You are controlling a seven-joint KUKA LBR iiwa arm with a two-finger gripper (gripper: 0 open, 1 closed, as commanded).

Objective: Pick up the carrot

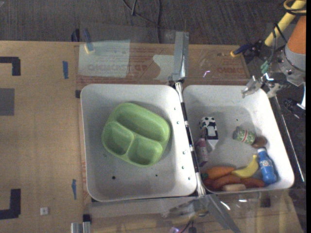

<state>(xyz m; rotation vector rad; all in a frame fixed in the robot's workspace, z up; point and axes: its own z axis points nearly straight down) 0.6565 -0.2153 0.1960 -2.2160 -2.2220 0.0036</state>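
Soft, slightly blurry; even overhead light.

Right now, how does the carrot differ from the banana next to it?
The carrot is orange and straight, lying roughly level; the banana is yellow, curved and tilted up toward its right end. The carrot sits left of the banana. Both lie at the near edge of the right bin.
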